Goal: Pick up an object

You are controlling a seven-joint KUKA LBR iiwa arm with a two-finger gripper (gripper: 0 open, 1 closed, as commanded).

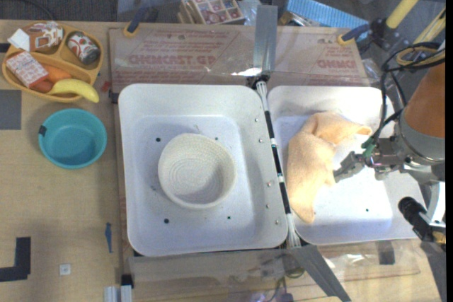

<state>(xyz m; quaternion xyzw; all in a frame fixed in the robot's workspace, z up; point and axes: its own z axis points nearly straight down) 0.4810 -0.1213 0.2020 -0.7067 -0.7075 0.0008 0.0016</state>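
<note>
A pale orange cloth lies crumpled in the right bin, along its left side and reaching toward the back. My gripper hangs low over that bin, its tip right at the cloth's right edge. The grey arm with its orange band comes in from the right. A white woven bowl-shaped hat sits in the middle of the left bin.
A metal divider separates the two bins. Left of the bench stand a teal bowl and a yellow tray of toy food. Cardboard and boxes lie behind the bins. Cables hang near the arm at right.
</note>
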